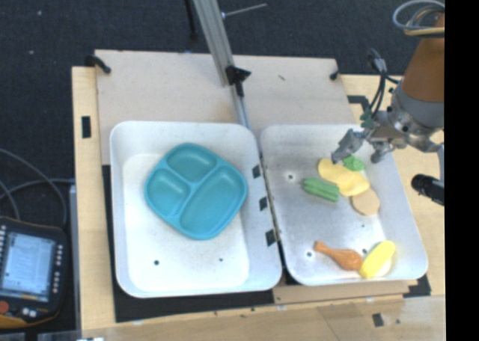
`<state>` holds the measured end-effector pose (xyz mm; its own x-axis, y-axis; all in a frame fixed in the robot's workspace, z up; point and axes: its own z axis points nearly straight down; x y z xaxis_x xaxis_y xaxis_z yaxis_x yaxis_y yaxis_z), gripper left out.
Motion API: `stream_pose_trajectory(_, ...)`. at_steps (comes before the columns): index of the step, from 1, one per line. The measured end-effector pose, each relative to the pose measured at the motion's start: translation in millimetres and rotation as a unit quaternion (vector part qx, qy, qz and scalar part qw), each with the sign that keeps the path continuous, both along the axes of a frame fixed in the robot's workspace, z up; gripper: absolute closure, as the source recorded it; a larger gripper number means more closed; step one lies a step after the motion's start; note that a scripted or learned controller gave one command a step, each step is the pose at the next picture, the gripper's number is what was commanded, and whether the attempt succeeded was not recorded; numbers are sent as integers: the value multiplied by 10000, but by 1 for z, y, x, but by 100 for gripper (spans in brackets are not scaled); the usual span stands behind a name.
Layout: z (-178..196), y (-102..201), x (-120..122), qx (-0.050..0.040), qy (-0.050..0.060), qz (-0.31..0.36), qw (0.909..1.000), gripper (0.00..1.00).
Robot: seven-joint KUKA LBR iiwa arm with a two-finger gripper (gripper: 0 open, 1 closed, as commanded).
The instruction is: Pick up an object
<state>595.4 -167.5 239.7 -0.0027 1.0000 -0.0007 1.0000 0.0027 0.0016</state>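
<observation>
fingers: two grey fingers point(349, 145) were spread apart, tips angled down-left, nothing between them
gripper: gripper point(361, 149) hung over the upper right part of the right bin point(299, 145), right above the green-and-yellow cluster
target area: yellow piece point(344, 176) lay just under the fingertips, small green bit point(354, 162) at its top edge; contact with the fingers couldn't be judged
neighbours: green pod point(320, 189) touched the yellow piece on its left; tan disc point(365, 203) sat just below-right of it
further off: orange drumstick point(338, 255) and yellow lemon-like piece point(377, 258) were close together near the bin's front edge, well apart from the gripper
axis: green pod's long axis ran upper-left to lower-right; drumstick's thin end pointed upper-left
left bin: left bin point(135, 257) held a teal divided plate point(196, 190)
surface: wooden bench point(165, 85) under both bins, slanted metal rail point(209, 18) above them, dark carpet around, pendant screen point(26, 268) at lower left
</observation>
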Motion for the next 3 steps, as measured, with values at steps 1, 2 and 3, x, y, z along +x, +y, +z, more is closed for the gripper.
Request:
stream_pose_trajectory(1, 0, 0, 0, 0, 0, 0, 10000, 0)
stream_pose_trajectory(2, -63, 0, -1, -2, 32, -13, 10000, 0)
stream_pose_trajectory(3, -107, -5, -6, -5, 23, -17, 10000, 0)
